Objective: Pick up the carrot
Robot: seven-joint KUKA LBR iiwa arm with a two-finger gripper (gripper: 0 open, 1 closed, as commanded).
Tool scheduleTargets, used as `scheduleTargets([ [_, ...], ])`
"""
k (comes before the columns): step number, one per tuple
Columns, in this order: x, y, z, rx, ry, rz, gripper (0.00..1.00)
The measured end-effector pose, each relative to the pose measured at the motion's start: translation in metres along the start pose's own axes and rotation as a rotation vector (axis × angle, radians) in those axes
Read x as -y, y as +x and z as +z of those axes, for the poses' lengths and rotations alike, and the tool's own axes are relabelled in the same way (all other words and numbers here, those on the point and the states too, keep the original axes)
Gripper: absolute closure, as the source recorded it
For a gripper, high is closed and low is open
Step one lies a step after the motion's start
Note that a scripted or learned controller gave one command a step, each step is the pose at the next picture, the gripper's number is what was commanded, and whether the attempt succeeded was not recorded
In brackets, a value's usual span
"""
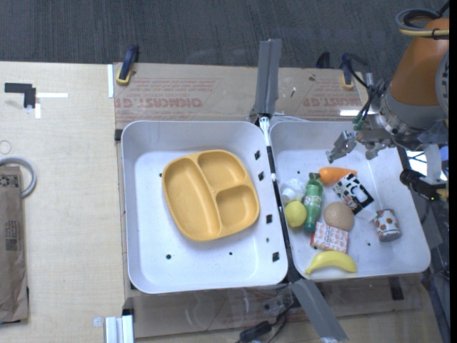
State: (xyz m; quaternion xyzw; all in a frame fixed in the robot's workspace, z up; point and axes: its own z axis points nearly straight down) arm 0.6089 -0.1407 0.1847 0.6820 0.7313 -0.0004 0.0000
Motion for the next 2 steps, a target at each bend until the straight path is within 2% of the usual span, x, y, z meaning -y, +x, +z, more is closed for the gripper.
scheduleTargets([
  [1,-0.021,0.031,0.093,0.000,0.000,-0.183,0.00],
  [2,-0.034,-0.032,0.031,0.002,-0.003,-0.152,0.00],
])
